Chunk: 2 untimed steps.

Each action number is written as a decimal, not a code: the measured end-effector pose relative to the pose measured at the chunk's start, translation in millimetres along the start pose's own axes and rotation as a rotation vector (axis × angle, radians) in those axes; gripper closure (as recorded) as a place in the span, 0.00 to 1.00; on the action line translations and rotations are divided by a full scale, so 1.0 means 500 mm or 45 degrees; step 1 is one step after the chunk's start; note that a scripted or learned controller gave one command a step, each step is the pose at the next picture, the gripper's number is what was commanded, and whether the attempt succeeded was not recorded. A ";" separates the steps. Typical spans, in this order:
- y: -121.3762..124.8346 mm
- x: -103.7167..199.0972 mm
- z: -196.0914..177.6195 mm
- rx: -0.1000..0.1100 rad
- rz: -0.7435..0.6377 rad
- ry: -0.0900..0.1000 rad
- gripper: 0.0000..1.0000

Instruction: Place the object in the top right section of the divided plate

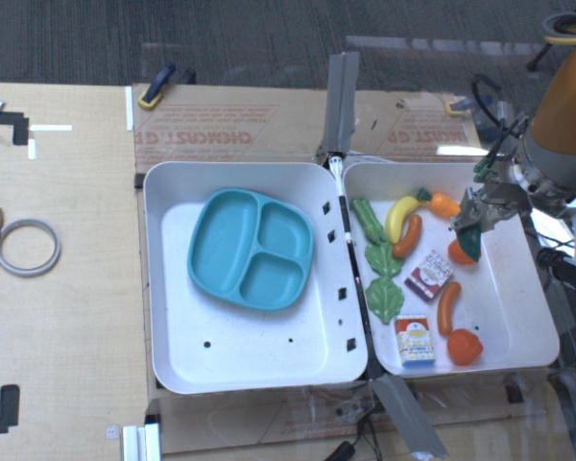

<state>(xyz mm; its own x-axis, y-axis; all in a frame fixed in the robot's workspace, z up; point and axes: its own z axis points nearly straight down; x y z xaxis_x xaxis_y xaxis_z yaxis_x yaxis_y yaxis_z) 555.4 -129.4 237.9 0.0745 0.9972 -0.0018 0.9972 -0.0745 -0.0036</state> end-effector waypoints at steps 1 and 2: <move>-0.102 0.048 0.269 -0.014 -0.149 0.001 1.00; -0.139 -0.021 0.276 -0.032 -0.532 -0.007 1.00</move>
<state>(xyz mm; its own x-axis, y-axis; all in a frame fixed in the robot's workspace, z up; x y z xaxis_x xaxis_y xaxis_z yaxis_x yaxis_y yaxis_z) 484.7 -134.7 100.3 -0.3363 0.9417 -0.0108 0.9415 0.3365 0.0196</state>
